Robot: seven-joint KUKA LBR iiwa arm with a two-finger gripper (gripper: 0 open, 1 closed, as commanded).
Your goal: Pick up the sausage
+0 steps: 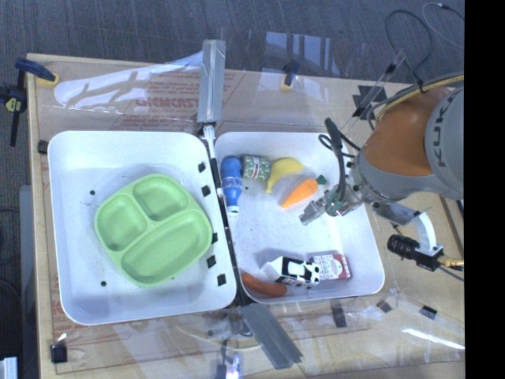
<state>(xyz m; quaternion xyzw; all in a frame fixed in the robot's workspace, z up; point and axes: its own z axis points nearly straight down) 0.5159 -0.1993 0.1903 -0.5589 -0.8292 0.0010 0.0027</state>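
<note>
Sausage (263, 285), reddish-brown and tubular, lies at the right white bin's (371, 247) six-o'clock rim, while I see my two-finger gripper (316, 211) at three o'clock, grip state unreadable.

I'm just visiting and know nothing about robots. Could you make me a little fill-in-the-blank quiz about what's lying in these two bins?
1. The green divided plate lies in the ____ bin.
2. The sausage lies at the near edge of the right bin, beside the ____ carton.
3. The carrot lies next to the yellow ____.
4. The gripper is over the ____ bin.

Missing words: left; milk; banana; right
</note>
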